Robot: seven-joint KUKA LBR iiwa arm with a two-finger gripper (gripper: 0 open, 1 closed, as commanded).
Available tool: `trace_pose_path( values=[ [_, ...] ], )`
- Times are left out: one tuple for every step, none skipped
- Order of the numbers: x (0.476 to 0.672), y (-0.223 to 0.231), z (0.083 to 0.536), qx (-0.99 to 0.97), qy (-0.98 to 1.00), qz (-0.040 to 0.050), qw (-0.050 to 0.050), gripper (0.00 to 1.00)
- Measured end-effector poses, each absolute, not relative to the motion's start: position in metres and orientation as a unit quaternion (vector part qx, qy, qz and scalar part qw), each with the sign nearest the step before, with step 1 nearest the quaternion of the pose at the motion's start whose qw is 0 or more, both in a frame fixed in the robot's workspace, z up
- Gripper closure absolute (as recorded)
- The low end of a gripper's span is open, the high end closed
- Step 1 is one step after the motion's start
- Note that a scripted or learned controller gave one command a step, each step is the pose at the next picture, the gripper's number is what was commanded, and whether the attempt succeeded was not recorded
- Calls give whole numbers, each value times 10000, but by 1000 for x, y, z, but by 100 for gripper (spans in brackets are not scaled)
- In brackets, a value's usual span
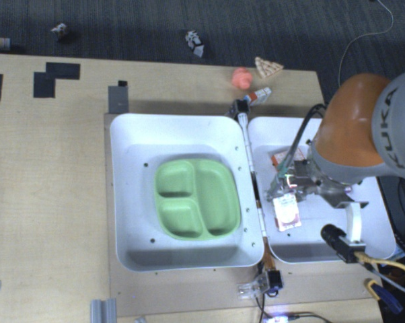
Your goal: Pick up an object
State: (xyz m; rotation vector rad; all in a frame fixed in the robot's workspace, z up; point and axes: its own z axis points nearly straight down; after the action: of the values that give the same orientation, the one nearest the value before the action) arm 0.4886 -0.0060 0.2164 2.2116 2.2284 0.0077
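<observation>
Lower right, arm (364,130) hovering over packet (287,213) in right bin (384,200); grip state unclear. Packet looking flat, light, slippery; pinching edges safest.

The grey arm (384,133) reaches in from the right and bends down over the right-hand side of the bench, its broad orange band (350,123) sitting just above the wrist. Below the band the wrist housing points down and toward the left, ending at the gripper (288,188), which hangs low. Dark cables run along the arm from above the band down to the wrist.
</observation>
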Motion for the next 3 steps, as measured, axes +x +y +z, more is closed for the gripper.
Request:
trace_pose_path(
  values=[
    [490,-5,227,7030,7112,40,18,100],
    [491,-4,237,7011,7130,54,22,100],
    [493,-2,248,6988,7153,69,27,100]
  ],
)
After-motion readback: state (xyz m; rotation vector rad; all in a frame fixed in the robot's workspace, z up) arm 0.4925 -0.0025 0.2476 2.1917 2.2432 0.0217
